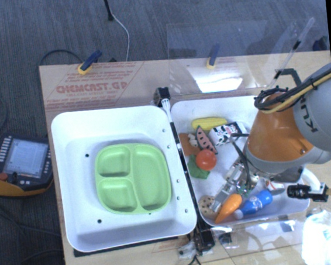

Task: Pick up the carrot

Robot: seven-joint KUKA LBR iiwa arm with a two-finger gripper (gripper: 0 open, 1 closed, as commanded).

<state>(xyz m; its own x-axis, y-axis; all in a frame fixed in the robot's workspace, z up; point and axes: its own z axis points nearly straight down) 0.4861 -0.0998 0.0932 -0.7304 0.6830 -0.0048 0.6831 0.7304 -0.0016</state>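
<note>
Gripper (236,181) low in the right bin (182,114), finger state cannot be told from this angle; carrot (228,207) lies near the bin's front wall, just below the gripper, beside a blue bottle (256,202) and a cookie (206,203).

Bins: 2, white, side by side: left bin (63,169), right bin (181,112).
Divided plates: 1, green plate (132,177), 3 compartments, in left bin.
Carrots: 1, carrot (228,207), in right bin by my gripper (236,181).
Bananas: 1, banana (209,122).
Tomatoes: 1, tomato (205,159).
Blue bottles: 1, bottle (256,202).
Cookies: 1, cookie (206,202).
Melon slices: 1, slice (205,138).
Cartons: 1, cow-print carton (226,132).
</note>
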